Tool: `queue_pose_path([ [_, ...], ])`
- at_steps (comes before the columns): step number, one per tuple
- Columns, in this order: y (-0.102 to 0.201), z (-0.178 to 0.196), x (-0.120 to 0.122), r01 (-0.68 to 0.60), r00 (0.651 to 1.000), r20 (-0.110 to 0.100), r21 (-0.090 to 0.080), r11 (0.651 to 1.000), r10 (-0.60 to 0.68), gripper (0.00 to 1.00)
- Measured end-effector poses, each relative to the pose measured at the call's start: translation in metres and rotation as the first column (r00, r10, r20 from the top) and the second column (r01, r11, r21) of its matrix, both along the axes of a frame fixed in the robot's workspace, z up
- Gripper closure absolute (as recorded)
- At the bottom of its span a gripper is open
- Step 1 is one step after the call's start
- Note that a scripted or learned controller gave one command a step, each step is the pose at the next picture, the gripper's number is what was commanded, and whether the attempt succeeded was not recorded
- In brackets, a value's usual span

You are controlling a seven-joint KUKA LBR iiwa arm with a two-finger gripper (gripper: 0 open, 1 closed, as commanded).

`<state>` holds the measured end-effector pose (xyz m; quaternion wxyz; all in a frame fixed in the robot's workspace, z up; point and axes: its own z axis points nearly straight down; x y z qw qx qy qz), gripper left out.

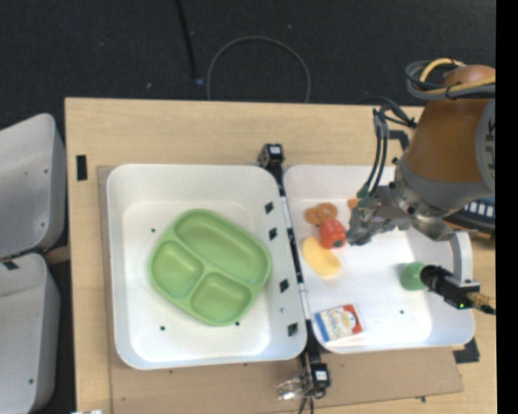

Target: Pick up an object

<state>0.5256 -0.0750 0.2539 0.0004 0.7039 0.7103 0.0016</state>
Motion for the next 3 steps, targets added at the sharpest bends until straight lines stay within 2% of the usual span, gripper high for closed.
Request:
queue_pose_path([
  [1, 0.049, 0.0, 0.005, 0.002, 1.0, 0.0, -0.001, 1.0, -0.002, 1.0],
  [3, 0.165, -0.018, 0.036, 0.002, 1.0, -0.002, -0.001, 1.0, -0.002, 1.0],
])
